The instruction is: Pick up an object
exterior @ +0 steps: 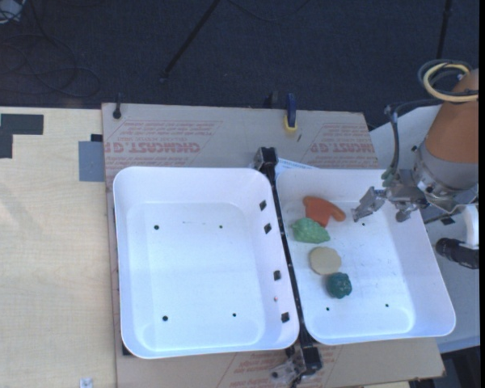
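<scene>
The gripper (370,206) hangs over the upper part of the right bin (404,314), at the frame's right; whether its fingers are spread or pressed together I cannot tell. Just left of it lies an orange piece (323,209), with a green lump (309,231), a tan disc (325,259) and a dark teal lump (338,284) below. The left bin (137,297) sits beside it on the desk (40,281).
</scene>
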